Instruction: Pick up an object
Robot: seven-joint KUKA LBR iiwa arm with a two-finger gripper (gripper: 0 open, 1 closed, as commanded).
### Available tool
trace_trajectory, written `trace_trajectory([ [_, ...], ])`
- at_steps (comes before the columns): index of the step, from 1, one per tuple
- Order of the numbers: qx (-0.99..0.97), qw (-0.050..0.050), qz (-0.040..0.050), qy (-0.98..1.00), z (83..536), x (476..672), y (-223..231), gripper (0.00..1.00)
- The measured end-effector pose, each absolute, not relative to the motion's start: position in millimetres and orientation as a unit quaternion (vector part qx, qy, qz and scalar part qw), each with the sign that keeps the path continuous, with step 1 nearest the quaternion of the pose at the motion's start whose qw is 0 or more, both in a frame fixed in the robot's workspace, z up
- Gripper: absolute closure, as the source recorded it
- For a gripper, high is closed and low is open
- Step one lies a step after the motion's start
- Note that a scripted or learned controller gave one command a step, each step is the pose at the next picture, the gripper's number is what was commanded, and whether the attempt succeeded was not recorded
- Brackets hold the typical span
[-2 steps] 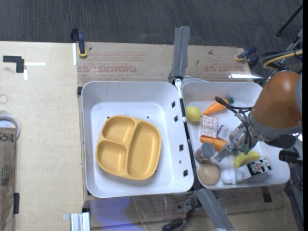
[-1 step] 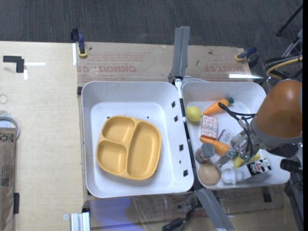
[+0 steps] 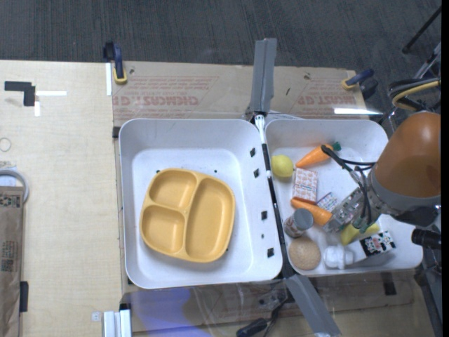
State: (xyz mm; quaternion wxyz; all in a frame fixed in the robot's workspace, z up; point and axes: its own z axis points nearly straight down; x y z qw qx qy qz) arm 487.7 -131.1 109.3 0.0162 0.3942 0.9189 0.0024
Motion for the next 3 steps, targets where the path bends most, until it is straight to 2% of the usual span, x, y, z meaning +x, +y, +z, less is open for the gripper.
trace_trajectory([
  [1,0.45,0.0,-0.0003,0.893,191,555.2,-52,1.0],
  [2,0.515,0.0,-0.0008,0.857,229,582.5,-14,1.0],
  [3,0.514,0.0,-0.0019,0.858,237,583.0,-14,1.0],
])
